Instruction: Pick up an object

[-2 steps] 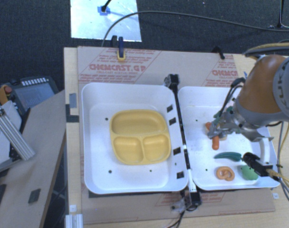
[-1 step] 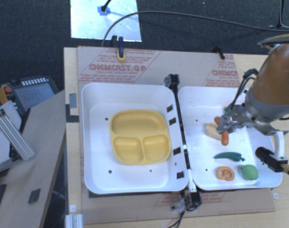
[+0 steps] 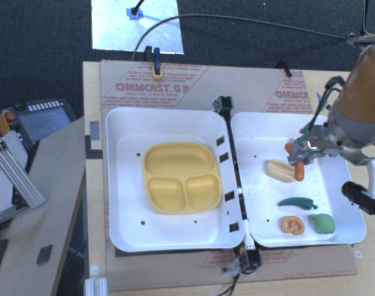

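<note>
Looking from the left, I am seeing the left bin (image 3: 123,165) holding a yellow divided tray (image 3: 181,177) that is lying flat in its middle, probably waiting as a place for sorted food. In the right bin (image 3: 256,165) the small toy foods are lying apart from each other, which is giving me room to come down on one. I am hanging my pincer (image 3: 302,152) over the far right part of this bin, just above the hot dog (image 3: 285,170). It is a pale bun with an orange-red sausage, lying flat. Nearer are lying a dark green pepper (image 3: 297,203), an orange pretzel (image 3: 292,226) and a green round fruit (image 3: 324,223). Whether my pincer is spread or pressed together, I cannot tell.
</note>
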Controlling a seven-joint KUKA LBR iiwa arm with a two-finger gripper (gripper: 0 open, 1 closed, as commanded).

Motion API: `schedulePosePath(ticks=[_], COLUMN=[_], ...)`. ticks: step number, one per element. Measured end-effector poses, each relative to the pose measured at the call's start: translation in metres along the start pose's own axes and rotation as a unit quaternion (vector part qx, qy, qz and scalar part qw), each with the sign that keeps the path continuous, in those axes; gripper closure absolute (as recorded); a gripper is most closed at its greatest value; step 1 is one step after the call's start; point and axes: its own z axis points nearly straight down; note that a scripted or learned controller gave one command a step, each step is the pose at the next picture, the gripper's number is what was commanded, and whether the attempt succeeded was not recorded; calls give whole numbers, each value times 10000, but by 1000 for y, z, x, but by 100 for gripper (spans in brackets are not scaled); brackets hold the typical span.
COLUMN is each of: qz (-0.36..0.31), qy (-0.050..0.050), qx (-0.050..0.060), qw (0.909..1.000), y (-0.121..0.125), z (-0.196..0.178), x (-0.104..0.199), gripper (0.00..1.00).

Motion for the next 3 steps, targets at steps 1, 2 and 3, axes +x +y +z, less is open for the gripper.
schedulePosePath(ticks=[1, 2, 3], qz=[-23, -26, -23], qy=[15, 18, 14], qx=[23, 23, 20], qw=[10000, 10000, 10000], y=[6, 2, 19], z=[16, 21, 26], x=[54, 105, 153], gripper=[100, 100, 100])
